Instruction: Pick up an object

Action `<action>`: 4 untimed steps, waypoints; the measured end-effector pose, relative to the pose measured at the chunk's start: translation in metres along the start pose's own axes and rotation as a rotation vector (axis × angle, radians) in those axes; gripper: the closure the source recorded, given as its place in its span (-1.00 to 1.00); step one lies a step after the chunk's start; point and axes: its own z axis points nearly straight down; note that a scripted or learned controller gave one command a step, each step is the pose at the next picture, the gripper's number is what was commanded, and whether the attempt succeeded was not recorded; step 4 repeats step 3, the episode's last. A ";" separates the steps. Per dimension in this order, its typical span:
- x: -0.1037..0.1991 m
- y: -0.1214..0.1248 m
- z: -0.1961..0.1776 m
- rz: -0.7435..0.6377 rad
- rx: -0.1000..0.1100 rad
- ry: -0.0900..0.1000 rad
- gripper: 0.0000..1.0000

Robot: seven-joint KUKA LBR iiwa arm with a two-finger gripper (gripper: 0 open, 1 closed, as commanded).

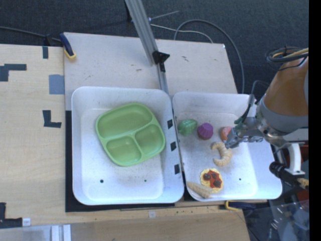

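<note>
The right bin [253, 179] holds several toy foods: a green piece [187, 127], a purple ball [204, 131], a tan curved shrimp-like piece [221, 154], a small pizza slice with red dots [211, 178], a pale bread-like piece [199, 189], and a red-orange piece [225, 132] partly hidden by the gripper. My gripper [233, 139] hangs low over the bin's right half, just right of the red-orange piece and above the tan piece's upper end. Its dark fingertips are too small and shadowed to read.
The left bin [85, 179] holds a green three-compartment plate [131, 133]. A metal pole [143, 24] slants down to the bins' shared wall. A yellow-and-blue clamp [67, 46] sits at the bench's back left. Cables loop behind the right bin.
</note>
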 end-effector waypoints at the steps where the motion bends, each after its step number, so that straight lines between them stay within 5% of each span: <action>1: 0.054 0.005 0.011 -0.004 0.005 0.002 1.00; 3: 0.164 0.033 0.016 -0.006 0.006 0.003 1.00; 4: 0.164 0.033 0.016 -0.006 0.006 0.003 1.00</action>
